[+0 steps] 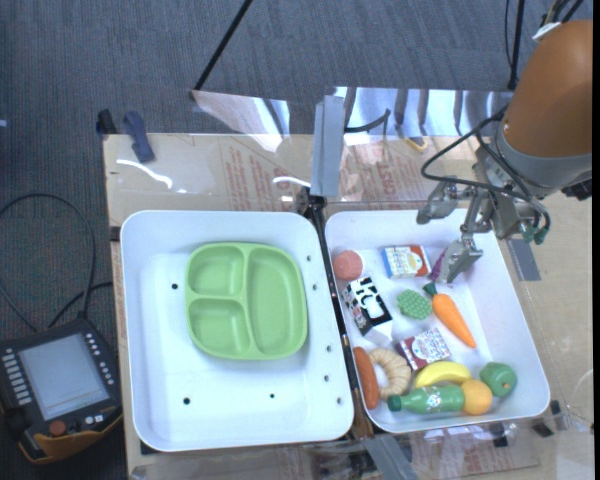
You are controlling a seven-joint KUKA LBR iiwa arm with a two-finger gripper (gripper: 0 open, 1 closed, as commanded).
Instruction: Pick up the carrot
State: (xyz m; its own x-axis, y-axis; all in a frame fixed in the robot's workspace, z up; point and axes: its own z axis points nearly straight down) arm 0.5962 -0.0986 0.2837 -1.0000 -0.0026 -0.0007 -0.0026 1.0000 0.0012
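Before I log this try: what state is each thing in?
carrot: lying loose in the right bin, not held
gripper: above the carrot's leafy end, nothing between the jaws
green divided plate: flat in the left bin
green bottle: on its side
banana: lying flat

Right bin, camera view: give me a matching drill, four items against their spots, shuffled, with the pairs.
Items:
1. orange toy carrot
2. green plastic bottle
3. round pink ball
4. green toy pepper

Spots:
A. bin's near right corner
B. far left, next to the bin wall
C. middle, just below the gripper
D. lying along the near edge

Pairs: 1-C, 2-D, 3-B, 4-A
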